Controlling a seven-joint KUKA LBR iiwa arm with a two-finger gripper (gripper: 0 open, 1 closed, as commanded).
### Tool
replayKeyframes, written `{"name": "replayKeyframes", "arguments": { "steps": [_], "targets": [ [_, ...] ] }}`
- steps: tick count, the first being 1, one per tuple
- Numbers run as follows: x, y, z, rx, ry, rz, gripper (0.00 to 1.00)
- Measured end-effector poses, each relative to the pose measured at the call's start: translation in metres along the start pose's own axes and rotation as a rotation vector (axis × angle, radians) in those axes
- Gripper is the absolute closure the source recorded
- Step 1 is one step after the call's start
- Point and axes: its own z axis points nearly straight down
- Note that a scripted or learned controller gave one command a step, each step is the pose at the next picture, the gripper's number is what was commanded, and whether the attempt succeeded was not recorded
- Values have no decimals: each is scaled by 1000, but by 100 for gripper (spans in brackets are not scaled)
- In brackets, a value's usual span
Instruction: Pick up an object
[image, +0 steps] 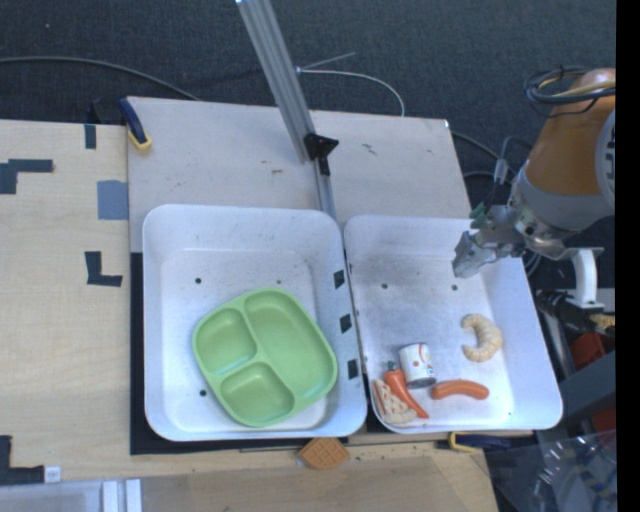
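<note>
Gripper (470, 256) sits over upper right part of right bin (420, 250), near its far-right rim, arm coming in from right w/ orange band above wrist. Can't tell whether it's open or closed, too blurry and seen from above; nothing visibly held.

Task objs all lie in lower part of right bin, well apart from gripper: croissant-like pastry (482, 337) toward right side; small white cup/can w/ red mark (416, 362) lying near bin center-bottom; red sausage (460, 390) just right of and below cup; orange carrot (403, 391) touching or just beside cup's lower left; pizza-slice toy (393, 405) at bottom-left corner, next to carrot.

Left bin (170, 240) holds green divided plate (264, 356), 3 compartments, tilted, in lower center.

Outside bins: waffle-like cookie piece (323, 453) on surface (60, 300) just below seam between bins. Blue/yellow clamp (134, 124) at upper left edge of white board. Metal pole (285, 80) slants down to between bins.
</note>
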Motion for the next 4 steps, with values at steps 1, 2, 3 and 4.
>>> {"name": "replayKeyframes", "arguments": {
  "steps": [1, 2, 3, 4],
  "targets": [
    [45, 2, -3, -1, 1, -1, 100],
    [98, 2, -11, -2, 1, -2, 100],
    [145, 8, 2, 2, 0, -1, 100],
    [192, 7, 13, 2, -1, -1, 100]
  ]
}}
